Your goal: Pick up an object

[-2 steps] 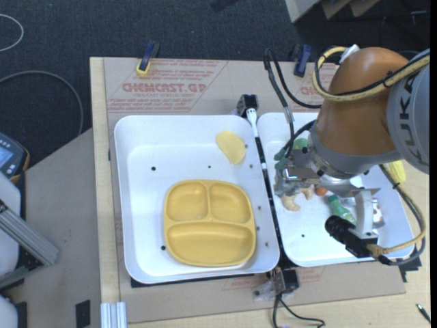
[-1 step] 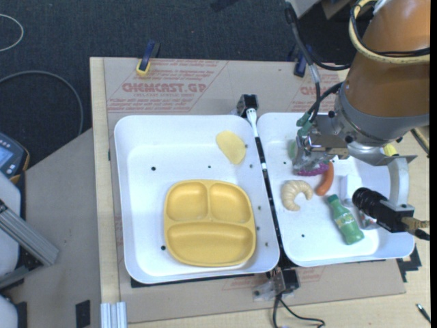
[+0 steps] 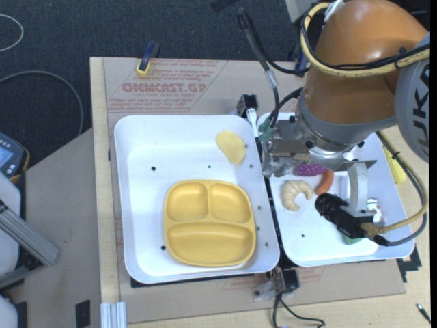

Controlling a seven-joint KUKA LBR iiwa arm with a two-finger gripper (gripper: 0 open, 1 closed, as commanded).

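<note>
I can't tell my gripper's state under the wrist. Just right of it crowd a pale croissant-shaped toy, purple piece and orange sausage-shaped piece; I risk nudging instead of grasping.

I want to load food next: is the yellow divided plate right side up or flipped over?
Right side up: the yellow divided plastic plate in the left white bin shows three hollow compartments facing up.

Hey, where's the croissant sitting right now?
In the camera view, the croissant lies in the right bin, near its left wall, just left of the orange carrot.
</note>
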